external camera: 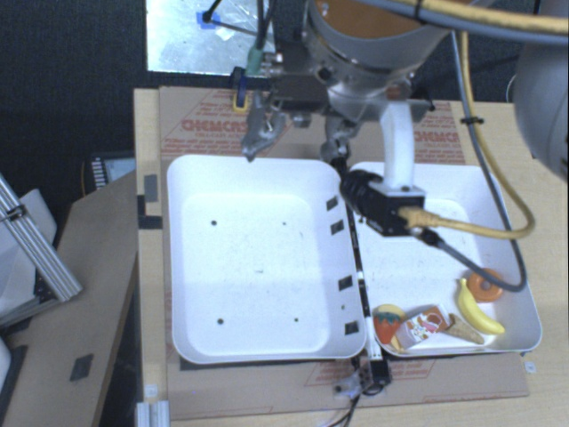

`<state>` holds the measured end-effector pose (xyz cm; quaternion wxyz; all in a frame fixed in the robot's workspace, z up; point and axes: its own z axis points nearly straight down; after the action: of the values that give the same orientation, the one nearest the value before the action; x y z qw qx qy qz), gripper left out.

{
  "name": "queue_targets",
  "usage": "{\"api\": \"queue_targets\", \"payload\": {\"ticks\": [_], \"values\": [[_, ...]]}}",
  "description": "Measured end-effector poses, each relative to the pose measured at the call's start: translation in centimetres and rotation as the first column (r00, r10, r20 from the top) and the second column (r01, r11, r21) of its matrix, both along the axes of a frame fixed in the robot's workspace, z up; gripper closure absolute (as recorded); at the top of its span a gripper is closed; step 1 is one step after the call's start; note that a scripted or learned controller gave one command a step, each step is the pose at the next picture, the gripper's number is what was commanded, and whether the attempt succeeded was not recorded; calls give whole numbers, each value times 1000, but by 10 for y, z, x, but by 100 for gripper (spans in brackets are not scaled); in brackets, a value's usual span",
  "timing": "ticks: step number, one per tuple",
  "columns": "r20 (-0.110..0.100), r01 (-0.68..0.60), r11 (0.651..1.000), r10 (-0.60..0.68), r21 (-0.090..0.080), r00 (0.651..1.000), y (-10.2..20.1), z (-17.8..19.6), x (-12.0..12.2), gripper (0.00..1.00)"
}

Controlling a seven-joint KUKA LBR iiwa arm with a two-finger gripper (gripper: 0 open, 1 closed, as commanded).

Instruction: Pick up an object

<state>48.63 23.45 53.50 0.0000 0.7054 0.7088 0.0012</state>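
One fixed camera, mounted high over the bench, looking down at a slant on both bins. The left bin point(244, 256) sits below and left of my gripper point(293, 145); the right bin point(524, 318) lies below and right of it. My wrist comes in from the upper right, close to the lens, large and partly cut by the top edge. Beyond my gripper, the bench's far edge and dark floor. Below it, the bench's near edge.
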Motion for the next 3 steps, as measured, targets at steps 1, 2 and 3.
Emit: {"api": "queue_targets", "payload": {"ticks": [1, 2, 3], "values": [[2, -3, 1000, 3, 2, 1000, 0, 11, 0, 100], [-3, 5, 1000, -5, -3, 1000, -12, -32, 0, 100], [-2, 1, 1000, -1, -2, 1000, -5, -48, 0, 100]]}}
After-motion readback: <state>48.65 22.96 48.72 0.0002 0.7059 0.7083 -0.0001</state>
